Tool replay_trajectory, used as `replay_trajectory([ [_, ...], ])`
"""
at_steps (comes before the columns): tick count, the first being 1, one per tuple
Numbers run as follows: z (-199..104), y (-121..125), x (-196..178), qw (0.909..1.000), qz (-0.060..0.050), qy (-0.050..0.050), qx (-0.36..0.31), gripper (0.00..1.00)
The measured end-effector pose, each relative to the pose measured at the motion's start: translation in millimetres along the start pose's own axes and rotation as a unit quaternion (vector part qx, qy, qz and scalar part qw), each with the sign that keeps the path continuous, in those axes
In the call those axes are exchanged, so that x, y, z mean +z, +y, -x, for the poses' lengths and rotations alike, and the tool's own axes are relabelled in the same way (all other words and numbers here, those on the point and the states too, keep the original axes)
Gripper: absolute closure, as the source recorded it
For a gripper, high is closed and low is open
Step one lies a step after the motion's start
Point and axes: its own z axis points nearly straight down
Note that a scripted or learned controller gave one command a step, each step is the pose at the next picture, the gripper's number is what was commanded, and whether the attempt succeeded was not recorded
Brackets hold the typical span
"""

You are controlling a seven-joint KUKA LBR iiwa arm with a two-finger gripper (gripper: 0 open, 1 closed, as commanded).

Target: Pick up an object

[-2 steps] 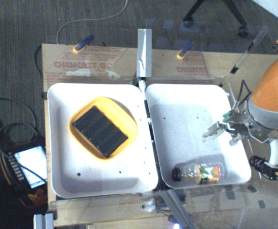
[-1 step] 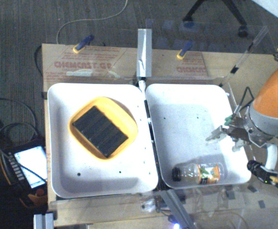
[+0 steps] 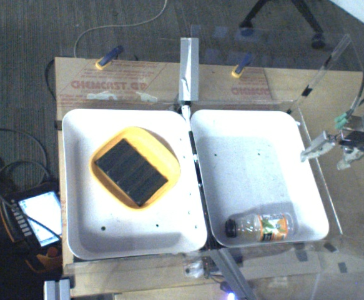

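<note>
Two shallow white plastic bins sit side by side on the bench. The left bin (image 3: 82, 230) carries a yellow plastic dish with a dark ribbed rectangular insert (image 3: 135, 167), lying roughly central and turned at a diagonal. The right bin (image 3: 250, 149) is mostly bare floor; its one item is a clear plastic bottle with an orange-and-green label and a dark cap (image 3: 260, 226), lying on its side against the near wall.

The bottle's long axis runs left to right across the view, parallel to that near wall, cap pointing toward the divider between the bins.

The two-finger gripper (image 3: 331, 147) is seen at the right bin's far-right rim, over or just outside the wall (height above it cannot be judged). Its pale fingers appear spread apart with nothing between them; it has hold of nothing.

Assessment: the bottle is the nearer candidate, lying toward the view's bottom and somewhat left of the gripper, well apart from it. The dish lies across the divider, farther off. A grasp on the bottle would likely need the fingers closing across its short axis; its closeness to the near wall may crowd one finger.
</note>
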Motion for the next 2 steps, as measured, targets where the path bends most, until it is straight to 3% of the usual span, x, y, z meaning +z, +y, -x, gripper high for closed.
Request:
replay_trajectory([
  [1, -30.6, -8.7, 213.6, 0.9998, -0.003, 0.003, -0.017, 0.00],
  [2, -61.6, 3.9, 233.9, 0.9968, 0.007, 0.001, 0.079, 0.00],
])
